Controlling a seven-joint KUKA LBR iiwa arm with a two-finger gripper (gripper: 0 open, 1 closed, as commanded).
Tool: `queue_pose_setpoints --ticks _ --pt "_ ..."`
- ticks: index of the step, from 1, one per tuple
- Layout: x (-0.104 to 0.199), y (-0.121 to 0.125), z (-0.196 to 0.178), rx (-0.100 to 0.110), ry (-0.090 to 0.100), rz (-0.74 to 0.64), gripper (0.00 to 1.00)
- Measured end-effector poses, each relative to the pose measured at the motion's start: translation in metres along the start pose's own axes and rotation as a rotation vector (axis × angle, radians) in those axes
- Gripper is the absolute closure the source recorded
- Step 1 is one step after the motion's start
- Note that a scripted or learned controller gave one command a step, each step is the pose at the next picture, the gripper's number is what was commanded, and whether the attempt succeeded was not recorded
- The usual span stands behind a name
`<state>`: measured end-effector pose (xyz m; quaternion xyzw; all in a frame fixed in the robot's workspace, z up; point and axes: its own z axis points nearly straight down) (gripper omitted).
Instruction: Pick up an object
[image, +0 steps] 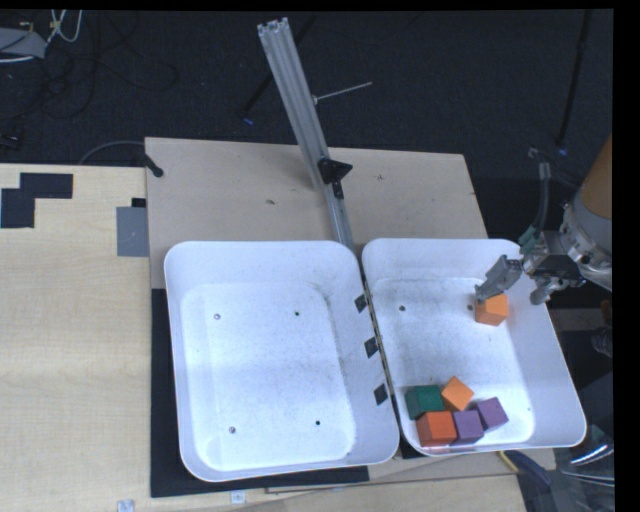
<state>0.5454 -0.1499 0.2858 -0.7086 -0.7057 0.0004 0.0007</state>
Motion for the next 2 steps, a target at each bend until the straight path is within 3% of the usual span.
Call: queue_pose_setpoints --ticks 1,2 --pt "0.000 0.000 0.000 0.000 0.000 0.001 0.00" --pt "-0.026 -0.011 0.100 0.009 0.001 -0.002 0.00"
